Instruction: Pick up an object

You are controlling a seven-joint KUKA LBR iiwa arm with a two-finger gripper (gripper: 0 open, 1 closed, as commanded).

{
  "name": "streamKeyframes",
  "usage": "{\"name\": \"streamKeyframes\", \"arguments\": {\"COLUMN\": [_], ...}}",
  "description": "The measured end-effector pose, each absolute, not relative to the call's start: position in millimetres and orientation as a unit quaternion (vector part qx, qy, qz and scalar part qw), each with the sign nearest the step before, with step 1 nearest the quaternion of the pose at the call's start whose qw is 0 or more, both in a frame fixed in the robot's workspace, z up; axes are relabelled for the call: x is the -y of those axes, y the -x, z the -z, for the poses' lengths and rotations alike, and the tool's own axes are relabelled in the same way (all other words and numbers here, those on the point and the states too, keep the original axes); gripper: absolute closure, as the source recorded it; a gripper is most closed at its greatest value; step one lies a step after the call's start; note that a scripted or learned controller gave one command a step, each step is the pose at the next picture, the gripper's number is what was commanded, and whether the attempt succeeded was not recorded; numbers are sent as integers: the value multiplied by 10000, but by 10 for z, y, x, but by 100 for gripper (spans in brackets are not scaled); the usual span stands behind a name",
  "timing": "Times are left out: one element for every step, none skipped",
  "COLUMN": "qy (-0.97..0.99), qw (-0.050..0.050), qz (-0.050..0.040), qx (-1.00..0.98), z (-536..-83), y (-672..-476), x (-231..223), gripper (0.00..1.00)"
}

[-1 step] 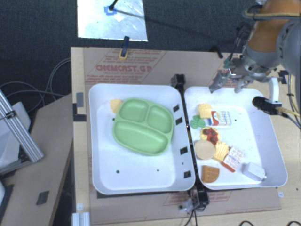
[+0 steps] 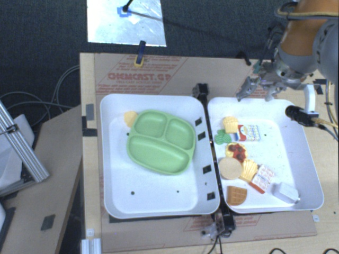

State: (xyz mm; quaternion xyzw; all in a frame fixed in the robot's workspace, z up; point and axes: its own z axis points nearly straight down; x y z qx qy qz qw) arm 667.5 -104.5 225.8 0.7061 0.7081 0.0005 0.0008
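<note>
My gripper (image 2: 259, 92) hangs above the far edge of the right bin (image 2: 303, 157), with the fingers spread open and nothing between them. Below it in the bin lie several small things: a yellow piece (image 2: 230, 124), a white packet with blue and red print (image 2: 249, 133), a green piece (image 2: 221, 138), a red berry-like piece (image 2: 237, 151), a round tan biscuit (image 2: 230, 169), a yellow ridged piece (image 2: 249, 169), a red and white packet (image 2: 262, 178), a grey block (image 2: 286, 192) and a brown waffle (image 2: 237, 195).
The left bin (image 2: 114, 157) holds a green divided plate (image 2: 160, 142) and a small yellow thing (image 2: 130, 118) at the plate's far left. A black divider with clips (image 2: 209, 142) runs between the bins. A shiny sheet (image 2: 126, 15) lies beyond the bench.
</note>
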Motion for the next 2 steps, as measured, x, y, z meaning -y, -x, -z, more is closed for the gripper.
{"name": "streamKeyframes", "arguments": {"qy": [-7063,-7054], "qw": [-4,-9], "qz": [3,4], "qx": [-7079,-7088], "z": [-1811,-1258], "y": [-6611,-6596], "x": [1000,897], "gripper": [0,0]}}
